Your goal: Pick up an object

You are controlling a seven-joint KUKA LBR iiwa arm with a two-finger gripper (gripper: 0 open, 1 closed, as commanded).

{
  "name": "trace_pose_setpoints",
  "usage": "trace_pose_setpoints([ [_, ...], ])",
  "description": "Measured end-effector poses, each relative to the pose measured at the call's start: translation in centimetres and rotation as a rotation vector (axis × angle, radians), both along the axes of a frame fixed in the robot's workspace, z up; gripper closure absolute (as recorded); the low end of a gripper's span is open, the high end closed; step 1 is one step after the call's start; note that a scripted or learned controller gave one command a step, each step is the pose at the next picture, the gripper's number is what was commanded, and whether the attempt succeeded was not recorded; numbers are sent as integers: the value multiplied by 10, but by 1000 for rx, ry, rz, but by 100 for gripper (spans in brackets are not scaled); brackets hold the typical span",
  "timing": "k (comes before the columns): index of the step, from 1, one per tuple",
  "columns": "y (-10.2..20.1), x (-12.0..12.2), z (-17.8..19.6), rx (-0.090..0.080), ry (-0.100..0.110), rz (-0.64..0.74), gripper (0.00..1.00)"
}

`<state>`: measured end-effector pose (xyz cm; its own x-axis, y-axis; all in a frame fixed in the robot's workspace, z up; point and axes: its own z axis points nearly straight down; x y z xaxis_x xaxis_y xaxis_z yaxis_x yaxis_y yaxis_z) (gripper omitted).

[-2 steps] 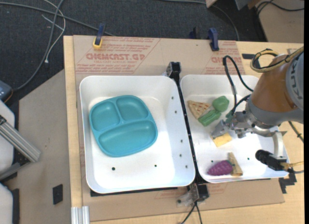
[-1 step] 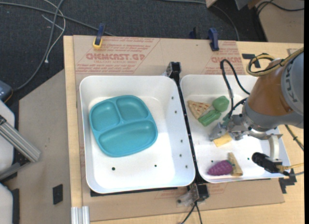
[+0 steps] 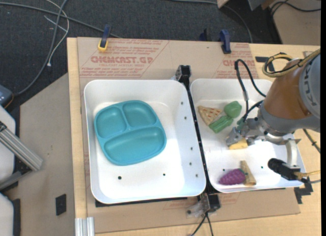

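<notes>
Two bins, gripper low in the right one

I see the gripper (image 3: 238, 137) down in the right bin (image 3: 265, 179), just above a small yellow piece (image 3: 237, 146); whether it is clenched I cannot tell. Near it lie a green toy vegetable (image 3: 226, 117) and a pizza slice (image 3: 209, 113); purple grapes (image 3: 232, 177) sit nearer the front. A teal divided plate (image 3: 130, 131) rests in the left bin (image 3: 102, 179).

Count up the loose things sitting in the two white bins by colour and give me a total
Teal: 1, the divided plate in the left bin.
Green: 2, the round green piece and the long green piece in the right bin.
Tan: 2, the waffle-textured wedge and the tan stick.
Purple: 1, the grape bunch.
Yellow: 1, the yellow piece by the gripper.
Total: 7
</notes>
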<state>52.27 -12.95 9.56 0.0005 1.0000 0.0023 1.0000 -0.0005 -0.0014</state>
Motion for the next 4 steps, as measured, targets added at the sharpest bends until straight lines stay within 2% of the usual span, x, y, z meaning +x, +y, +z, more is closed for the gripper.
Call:
trace_pose_setpoints([
  [2, 2, -15, 101, -3, -6, 2, 100],
  [3, -4, -14, 162, -4, -7, 1, 100],
  [4, 49, -12, 148, 1, 2, 5, 100],
])
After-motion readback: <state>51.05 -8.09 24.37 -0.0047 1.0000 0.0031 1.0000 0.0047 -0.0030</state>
